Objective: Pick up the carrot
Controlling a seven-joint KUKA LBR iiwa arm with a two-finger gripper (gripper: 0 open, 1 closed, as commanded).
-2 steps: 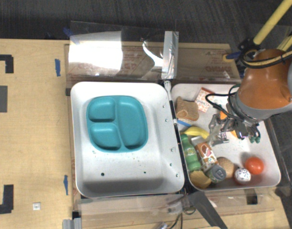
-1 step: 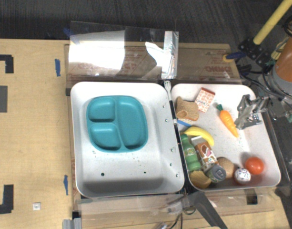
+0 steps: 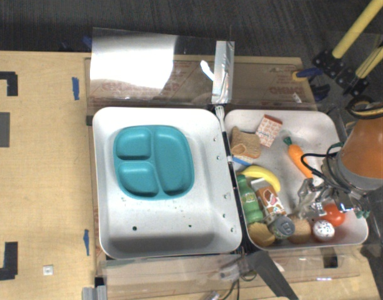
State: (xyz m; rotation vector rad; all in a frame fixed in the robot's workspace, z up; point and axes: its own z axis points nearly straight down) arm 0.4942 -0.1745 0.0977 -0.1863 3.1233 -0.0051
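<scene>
Two shallow white bins sit side by side on a tan surface, seen from above at a slant. The left bin holds a teal divided plate. The right bin is cluttered with toy food.

The carrot lies in the upper right part of the right bin, on bare white floor. It is a small orange cone with a green tip pointing toward the upper left, its body running down and to the right. A black cable loops close to its lower end.

The arm enters from the right edge of the frame. Its hand hangs low in the lower right of the bin, just below the carrot and beside a red tomato. I cannot tell how wide the hand stands, and nothing is seen between its parts.

The carrot looks like a light, stiff plastic toy, smooth and likely slippery. Its taper could make it squirt out of a pinch. The thick orange middle, gripped across its width, seems the safest hold.

A banana lies to the left, well apart.
</scene>
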